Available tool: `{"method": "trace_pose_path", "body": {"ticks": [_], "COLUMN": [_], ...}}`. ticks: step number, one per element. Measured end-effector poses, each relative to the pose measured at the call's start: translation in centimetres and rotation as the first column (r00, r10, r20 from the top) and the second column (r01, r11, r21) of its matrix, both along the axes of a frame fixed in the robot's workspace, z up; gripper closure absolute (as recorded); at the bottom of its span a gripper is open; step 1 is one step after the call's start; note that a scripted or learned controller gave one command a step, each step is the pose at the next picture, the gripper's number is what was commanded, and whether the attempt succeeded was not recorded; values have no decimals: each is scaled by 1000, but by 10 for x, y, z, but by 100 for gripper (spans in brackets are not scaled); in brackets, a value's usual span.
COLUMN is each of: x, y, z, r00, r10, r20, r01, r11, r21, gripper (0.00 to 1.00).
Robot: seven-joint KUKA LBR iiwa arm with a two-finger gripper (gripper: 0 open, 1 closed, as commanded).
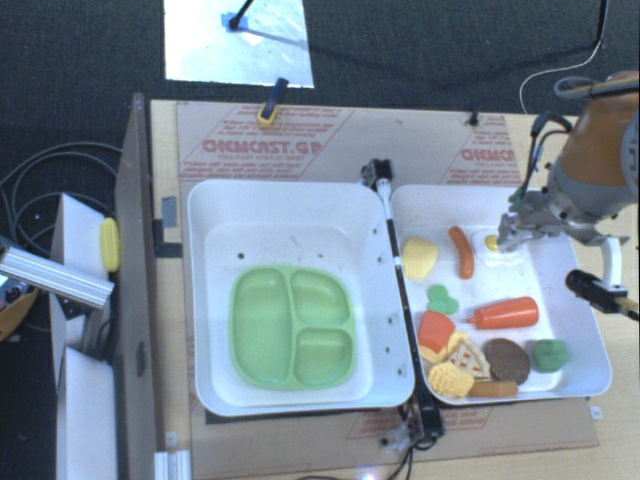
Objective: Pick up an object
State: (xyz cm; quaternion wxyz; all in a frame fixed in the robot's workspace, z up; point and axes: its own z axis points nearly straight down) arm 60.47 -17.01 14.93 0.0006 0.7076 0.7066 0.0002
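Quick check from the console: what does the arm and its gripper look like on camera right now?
The arm is grey with a wide orange band above the wrist. Thin black cables loop along its side. The gripper is a small grey metal assembly.

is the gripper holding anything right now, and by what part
Cannot be told. The gripper is low in the right bin, right beside a small yellow piece, but no object shows between its fingers.

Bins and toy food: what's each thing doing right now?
Green tray: flat in left bin, nothing in its compartments.
Hand: low over right bin, beside a small yellow piece.
Sausage: lying loose.
Orange carrot: lying on its side.
Brown patty: lying flat.
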Motion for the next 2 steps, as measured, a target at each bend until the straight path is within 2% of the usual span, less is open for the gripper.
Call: {"method": "trace_pose_path", "body": {"ticks": [1, 2], "x": [16, -54], "y": [3, 34], "z": [-53, -65], "r00": [1000, 1000], "r10": [6, 2], "r20": [0, -7], "r01": [-6, -2], "r11": [1000, 1000], "r21": [0, 3], "gripper": [100, 100]}}
